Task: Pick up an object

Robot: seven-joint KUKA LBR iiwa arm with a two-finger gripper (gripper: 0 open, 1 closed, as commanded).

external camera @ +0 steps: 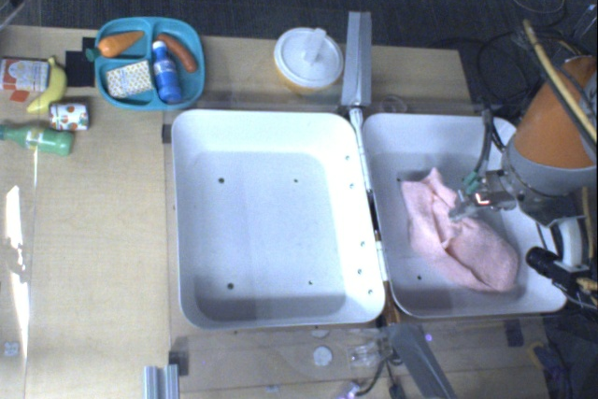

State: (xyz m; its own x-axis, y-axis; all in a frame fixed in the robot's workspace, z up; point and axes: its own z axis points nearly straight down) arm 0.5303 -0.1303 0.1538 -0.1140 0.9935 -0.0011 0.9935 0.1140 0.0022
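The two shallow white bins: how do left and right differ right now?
The left shallow white bin shows a bare floor with small dark dots; the right shallow white bin has a crumpled pink cloth in it. The gripper sits over the right bin at the cloth, not the left one. Both are white, shallow, round-cornered.

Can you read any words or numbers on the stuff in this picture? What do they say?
No words or numbers can be read here.
Small carton: red and white print, too blurred to read.
Little can: patterned label, too small to read.
Blue bottle in the blue tray: label too blurred to read.
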